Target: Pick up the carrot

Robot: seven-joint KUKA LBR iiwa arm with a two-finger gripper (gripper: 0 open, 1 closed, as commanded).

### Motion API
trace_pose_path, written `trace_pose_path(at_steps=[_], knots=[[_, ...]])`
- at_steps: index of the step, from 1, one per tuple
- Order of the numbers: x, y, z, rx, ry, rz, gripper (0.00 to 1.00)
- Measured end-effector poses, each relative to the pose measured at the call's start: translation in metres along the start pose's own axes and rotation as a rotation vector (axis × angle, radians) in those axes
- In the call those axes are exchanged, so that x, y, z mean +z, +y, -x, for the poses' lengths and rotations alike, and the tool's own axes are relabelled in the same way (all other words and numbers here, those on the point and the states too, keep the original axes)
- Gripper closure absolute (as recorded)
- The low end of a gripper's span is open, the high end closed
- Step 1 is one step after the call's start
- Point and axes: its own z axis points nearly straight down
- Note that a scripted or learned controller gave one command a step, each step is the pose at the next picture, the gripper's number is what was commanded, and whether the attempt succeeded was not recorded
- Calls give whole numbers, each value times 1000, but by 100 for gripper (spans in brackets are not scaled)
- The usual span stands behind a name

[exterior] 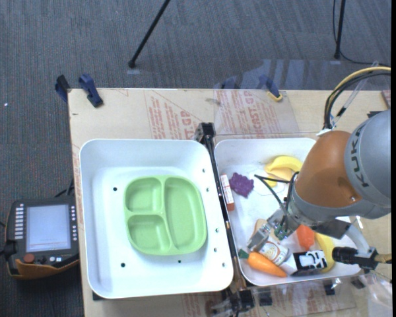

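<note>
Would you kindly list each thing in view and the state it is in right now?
Carrot: lying in the right bin, not held.
Hand: low over the right bin, above the carrot.
Green tray: flat in the left bin, compartments bare.
Banana: lying at the right bin's far side.
Purple toy: lying near the bin divider.
</note>
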Motion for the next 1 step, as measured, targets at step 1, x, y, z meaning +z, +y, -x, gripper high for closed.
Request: trace_pose_path(at_steps=[1], knots=[[-24, 42, 32, -228, -5, 3, 0]])
